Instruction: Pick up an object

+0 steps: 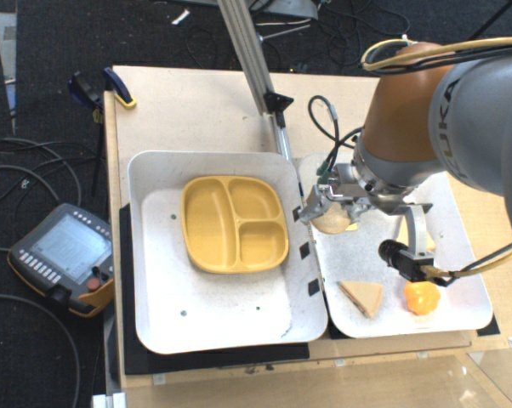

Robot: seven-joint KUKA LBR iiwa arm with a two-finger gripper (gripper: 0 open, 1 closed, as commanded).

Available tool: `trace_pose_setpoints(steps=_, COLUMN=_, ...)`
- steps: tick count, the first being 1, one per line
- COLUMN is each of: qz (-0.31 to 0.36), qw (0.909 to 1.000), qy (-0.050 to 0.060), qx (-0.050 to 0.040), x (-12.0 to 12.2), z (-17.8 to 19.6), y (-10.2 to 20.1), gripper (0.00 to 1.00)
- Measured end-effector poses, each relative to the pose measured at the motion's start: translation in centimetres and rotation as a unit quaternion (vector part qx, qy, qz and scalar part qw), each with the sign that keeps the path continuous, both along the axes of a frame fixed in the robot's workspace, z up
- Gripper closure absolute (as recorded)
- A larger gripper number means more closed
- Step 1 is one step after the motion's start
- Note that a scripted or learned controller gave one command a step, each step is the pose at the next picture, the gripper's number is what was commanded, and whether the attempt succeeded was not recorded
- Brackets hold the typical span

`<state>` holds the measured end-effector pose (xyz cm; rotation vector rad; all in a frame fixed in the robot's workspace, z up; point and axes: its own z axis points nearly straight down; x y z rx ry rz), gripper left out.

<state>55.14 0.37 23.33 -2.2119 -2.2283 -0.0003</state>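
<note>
My gripper (322,204) hangs over the left edge of the right bin (460,228), close to the wall shared with the left bin. Directly under it lies a pale beige rounded object (332,222), partly covered by the gripper. Whether the gripper touches that object is hidden. A tan wedge-shaped piece (363,297) lies near the front of the right bin. An orange rounded object (422,297) sits to the right of the wedge.
The left bin (154,253) holds a yellow divided plate (236,223) with three compartments. A metal pole (252,53) slants up from between the bins at the back. The arm's grey and orange body covers the back of the right bin.
</note>
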Motion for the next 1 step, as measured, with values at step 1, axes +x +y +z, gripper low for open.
trace_pose_setpoints(steps=1, qz=0.001, qw=1.0000, qy=-0.001, qx=0.0003, x=-0.91, z=0.85, y=4.95, gripper=1.00)
